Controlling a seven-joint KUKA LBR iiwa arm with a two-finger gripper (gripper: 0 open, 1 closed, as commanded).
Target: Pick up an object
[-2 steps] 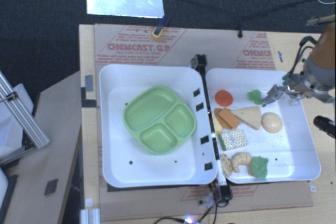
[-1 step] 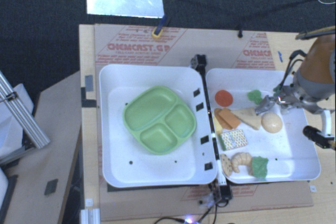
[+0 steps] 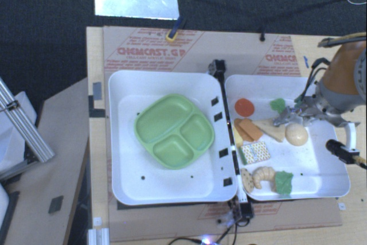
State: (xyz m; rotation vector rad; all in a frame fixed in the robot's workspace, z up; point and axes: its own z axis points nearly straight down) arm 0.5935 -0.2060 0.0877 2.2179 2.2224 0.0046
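The right bin (image 3: 327, 178) holds several toy foods. Among them are a red slice (image 3: 245, 107), a small green piece (image 3: 278, 104), an orange wedge (image 3: 247, 129), a pale yellow cheese wedge (image 3: 273, 131) and a cream egg-shaped ball (image 3: 296, 135). Toward the front lie a patterned cracker (image 3: 255, 152), a tan shrimp-like piece (image 3: 263, 174) and a green leafy piece (image 3: 283, 181). My gripper (image 3: 282, 119) is low in the right bin, just above the cheese wedge's right end and left of the ball, below the green piece. Nothing is visibly held.
The left bin (image 3: 123, 181) bears a light green divided plate (image 3: 174, 130). A black-clipped divider (image 3: 225, 123) joins the two bins. The arm's orange band (image 3: 348, 69) hangs over the right bin's far right corner. Cardboard (image 3: 149, 51) lies under the bins.
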